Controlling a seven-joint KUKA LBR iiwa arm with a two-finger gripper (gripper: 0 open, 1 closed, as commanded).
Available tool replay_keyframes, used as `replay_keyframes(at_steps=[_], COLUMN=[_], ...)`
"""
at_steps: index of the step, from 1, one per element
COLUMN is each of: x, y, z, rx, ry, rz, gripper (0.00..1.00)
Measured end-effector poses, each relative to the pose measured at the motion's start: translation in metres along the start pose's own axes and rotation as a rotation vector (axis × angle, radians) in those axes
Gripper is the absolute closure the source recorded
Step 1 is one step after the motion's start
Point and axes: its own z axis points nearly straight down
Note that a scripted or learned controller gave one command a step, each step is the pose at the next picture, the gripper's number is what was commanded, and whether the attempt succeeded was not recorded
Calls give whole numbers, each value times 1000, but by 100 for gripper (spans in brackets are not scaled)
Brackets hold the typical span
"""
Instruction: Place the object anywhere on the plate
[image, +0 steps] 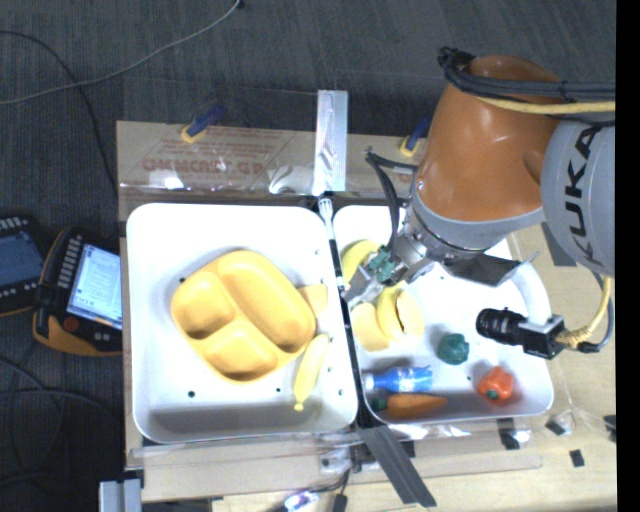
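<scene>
Camera view: I take the divider (340, 300) between the two bins as my landmark.
Plate (243, 314): yellow, with compartments, lying in the left bin (150, 400) well left of the divider; I read it as the drop target, parked where the arm can reach across.
Banana (310, 368): in the left bin between plate and divider, off the plate.
Right bin (535, 395): holds yellow fruit pieces (392, 314) just right of the divider, a blue bottle (400, 379), a carrot (415, 405), a green item (454, 348) and an orange item (494, 383); I judge this the pick side.
Gripper (375, 275): low, just right of the divider, over the yellow pieces near the bin's far end.
Grip state: the wrist hides it; I cannot tell how far open it is or whether it has anything.
Task object: I judge it one of the yellow pieces, in the right bin, not yet on the plate.
</scene>
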Motion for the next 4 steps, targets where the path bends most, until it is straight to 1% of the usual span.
replay_keyframes(at_steps=[1, 2, 3, 4], x=[20, 1, -10, -68], y=[8, -2, -9, -40], z=[86, 101, 148, 148], rx=[-2, -3, -3, -4], ry=[5, 4, 5, 4], rz=[-168, -298, -560, -572], gripper=[100, 100, 100, 100])
